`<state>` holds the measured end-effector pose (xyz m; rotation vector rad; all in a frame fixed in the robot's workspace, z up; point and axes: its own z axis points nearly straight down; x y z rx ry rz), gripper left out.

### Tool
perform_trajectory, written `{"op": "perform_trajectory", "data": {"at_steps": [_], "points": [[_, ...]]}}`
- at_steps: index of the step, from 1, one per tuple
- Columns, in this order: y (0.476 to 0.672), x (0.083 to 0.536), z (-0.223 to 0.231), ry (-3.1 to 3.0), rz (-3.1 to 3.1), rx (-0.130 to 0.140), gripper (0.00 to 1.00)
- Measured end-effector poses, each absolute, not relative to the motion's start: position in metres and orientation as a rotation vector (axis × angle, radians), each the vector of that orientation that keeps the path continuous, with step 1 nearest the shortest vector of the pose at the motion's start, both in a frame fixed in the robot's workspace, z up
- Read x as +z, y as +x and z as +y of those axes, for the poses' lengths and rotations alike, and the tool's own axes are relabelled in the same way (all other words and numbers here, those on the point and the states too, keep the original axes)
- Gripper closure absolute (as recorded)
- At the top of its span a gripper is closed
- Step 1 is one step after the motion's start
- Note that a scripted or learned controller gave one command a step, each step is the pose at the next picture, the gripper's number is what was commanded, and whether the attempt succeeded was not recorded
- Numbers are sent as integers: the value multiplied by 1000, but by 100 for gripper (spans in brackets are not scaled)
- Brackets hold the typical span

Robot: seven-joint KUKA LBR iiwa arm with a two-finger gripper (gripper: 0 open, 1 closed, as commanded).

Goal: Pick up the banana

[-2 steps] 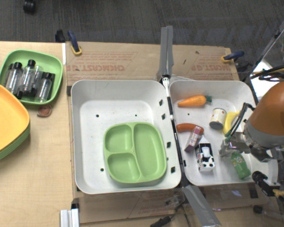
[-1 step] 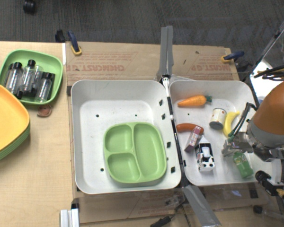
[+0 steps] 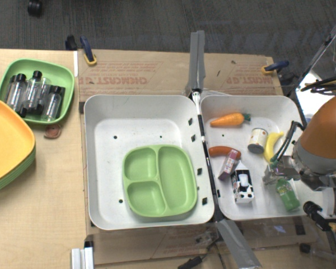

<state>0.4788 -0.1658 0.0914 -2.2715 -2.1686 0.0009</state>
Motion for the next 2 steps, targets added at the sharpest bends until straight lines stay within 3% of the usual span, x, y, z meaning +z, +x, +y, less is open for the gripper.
{"op": "perform_trajectory", "data": {"at_steps": [2], "points": [[477, 91, -163, -2196, -2244, 2, 100]]}}
